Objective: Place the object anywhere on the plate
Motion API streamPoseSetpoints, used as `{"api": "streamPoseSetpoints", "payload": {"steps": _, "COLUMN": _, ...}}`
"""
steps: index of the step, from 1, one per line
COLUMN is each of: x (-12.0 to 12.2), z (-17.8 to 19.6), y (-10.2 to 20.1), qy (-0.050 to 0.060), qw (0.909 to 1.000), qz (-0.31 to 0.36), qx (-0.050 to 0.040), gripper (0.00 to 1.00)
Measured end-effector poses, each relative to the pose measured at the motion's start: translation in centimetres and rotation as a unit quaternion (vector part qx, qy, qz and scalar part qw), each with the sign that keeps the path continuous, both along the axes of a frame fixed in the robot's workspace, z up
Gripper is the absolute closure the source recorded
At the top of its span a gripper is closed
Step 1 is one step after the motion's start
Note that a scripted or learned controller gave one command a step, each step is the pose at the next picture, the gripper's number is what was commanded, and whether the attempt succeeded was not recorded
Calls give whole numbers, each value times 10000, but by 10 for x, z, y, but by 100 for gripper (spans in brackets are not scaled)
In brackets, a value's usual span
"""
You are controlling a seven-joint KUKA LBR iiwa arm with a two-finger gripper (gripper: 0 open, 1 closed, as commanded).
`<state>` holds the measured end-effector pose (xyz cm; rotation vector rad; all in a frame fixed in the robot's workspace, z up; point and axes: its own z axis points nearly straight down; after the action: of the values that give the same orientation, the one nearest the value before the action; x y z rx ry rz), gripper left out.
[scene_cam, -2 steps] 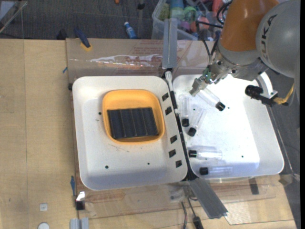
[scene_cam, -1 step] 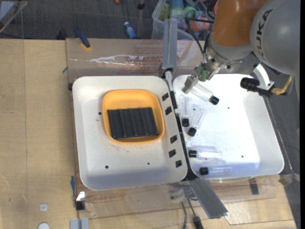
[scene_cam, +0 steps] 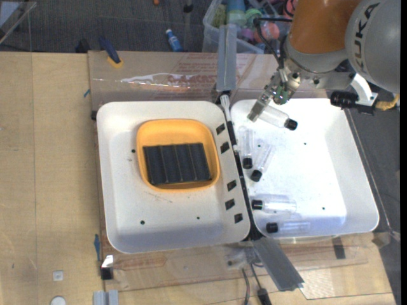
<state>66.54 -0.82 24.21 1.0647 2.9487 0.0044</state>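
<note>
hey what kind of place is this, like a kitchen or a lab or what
Most likely a robotics lab or test bench, not a kitchen. A KUKA arm reaches over two white bins, clear vials lie in one, and a crate of cluttered supplies stands behind.

Arm cropped at the frame edge; gripper detail and clear vials hard to resolve.

I see the arm (scene_cam: 337,18) run out past the top and right edges, so only its lower part is on my screen. The gripper (scene_cam: 270,103) is small and blurred; I cannot tell what, if anything, sits between its tips. The clear vials (scene_cam: 254,157) in the right bin (scene_cam: 331,164) blend into the white floor, leaving their outlines and count uncertain.
</note>
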Motion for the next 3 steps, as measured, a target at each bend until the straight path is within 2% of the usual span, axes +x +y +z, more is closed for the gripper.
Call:
{"api": "streamPoseSetpoints", "payload": {"steps": 1, "x": -5, "z": 30, "y": 0, "qy": -2, "qw": 9987, "qz": 501, "qx": -4, "gripper": 100}}
{"api": "streamPoseSetpoints", "payload": {"steps": 2, "x": -5, "z": 45, "y": -16, "qy": -7, "qw": 9932, "qz": 1166, "qx": -9, "gripper": 100}}
{"api": "streamPoseSetpoints", "payload": {"steps": 3, "x": -10, "z": 88, "y": -34, "qy": -12, "qw": 9768, "qz": 2142, "qx": -16, "gripper": 100}}
